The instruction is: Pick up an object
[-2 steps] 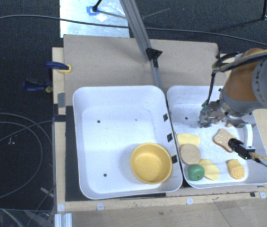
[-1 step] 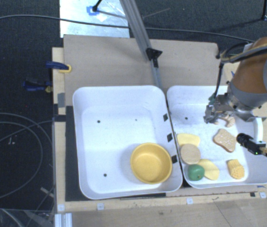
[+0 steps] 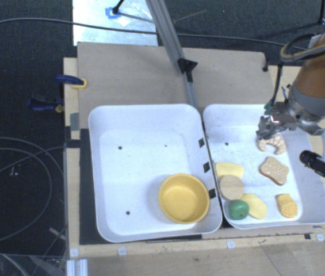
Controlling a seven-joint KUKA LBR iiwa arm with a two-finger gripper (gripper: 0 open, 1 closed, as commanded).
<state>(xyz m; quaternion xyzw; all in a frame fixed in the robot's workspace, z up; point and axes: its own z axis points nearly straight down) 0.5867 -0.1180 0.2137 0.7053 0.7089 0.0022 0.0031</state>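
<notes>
The gripper (image 3: 270, 128) sits low over one croissant (image 3: 274, 144) in the right bin (image 3: 231, 125); its opening cannot be told. Six other food pieces lie there. One yellow bowl (image 3: 183, 198) occupies the left bin (image 3: 133, 125).

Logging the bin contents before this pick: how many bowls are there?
1. A yellow bowl sits in the left bin, near its front right corner. The right bin holds toy food, no bowls; nothing seems hidden.

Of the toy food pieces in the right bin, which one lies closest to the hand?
The pale curved croissant-shaped piece, right beneath the hand near the bin's far right side. The tan toast slice, round beige disc and green ball all lie nearer the camera.
</notes>
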